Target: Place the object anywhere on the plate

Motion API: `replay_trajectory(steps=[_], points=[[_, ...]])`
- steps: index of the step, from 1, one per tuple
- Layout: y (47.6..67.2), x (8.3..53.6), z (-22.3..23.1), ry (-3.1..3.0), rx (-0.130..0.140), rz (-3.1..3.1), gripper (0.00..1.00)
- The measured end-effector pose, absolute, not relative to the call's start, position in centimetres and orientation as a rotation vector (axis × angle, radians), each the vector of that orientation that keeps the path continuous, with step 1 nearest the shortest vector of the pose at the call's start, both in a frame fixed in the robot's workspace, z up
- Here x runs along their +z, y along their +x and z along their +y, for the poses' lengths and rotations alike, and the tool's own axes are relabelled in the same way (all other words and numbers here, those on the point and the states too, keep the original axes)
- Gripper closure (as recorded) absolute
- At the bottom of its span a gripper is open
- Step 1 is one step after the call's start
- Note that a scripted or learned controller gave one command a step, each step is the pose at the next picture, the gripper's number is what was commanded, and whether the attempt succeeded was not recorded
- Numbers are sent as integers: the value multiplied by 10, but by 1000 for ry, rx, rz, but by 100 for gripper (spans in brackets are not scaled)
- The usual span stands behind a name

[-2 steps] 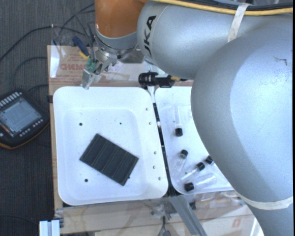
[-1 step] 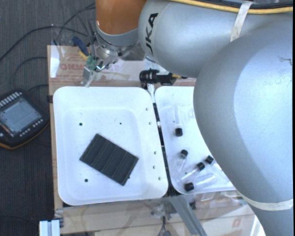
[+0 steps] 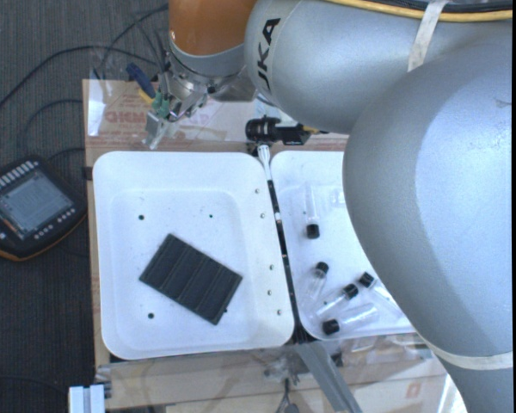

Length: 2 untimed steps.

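Looming large at right, nearest the lens: grey arm (image 3: 430, 188), hiding much of the right bin (image 3: 327, 166). Orange band (image 3: 208, 11) at top. Below it, gripper (image 3: 159, 123), hanging past the far edge of the left bin (image 3: 112, 231), over the bench (image 3: 112, 114); cannot tell whether spread or pressed together, nothing seen between the fingers. Dark ribbed plate (image 3: 190, 279) lying flat, askew, in the left bin. Clear vials (image 3: 344, 295) with black caps scattered in the right bin, well apart from the plate. Pendant (image 3: 21, 206) on the floor at far left.
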<state>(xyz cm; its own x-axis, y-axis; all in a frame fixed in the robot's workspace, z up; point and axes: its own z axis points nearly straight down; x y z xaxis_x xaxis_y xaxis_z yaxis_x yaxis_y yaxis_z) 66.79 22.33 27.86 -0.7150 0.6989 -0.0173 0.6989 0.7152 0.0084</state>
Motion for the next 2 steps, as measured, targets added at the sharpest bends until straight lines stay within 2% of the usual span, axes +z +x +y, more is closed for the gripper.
replay_trajectory(steps=[2], points=[[669, 297, 224, 1178, 3, 2888, 100]])
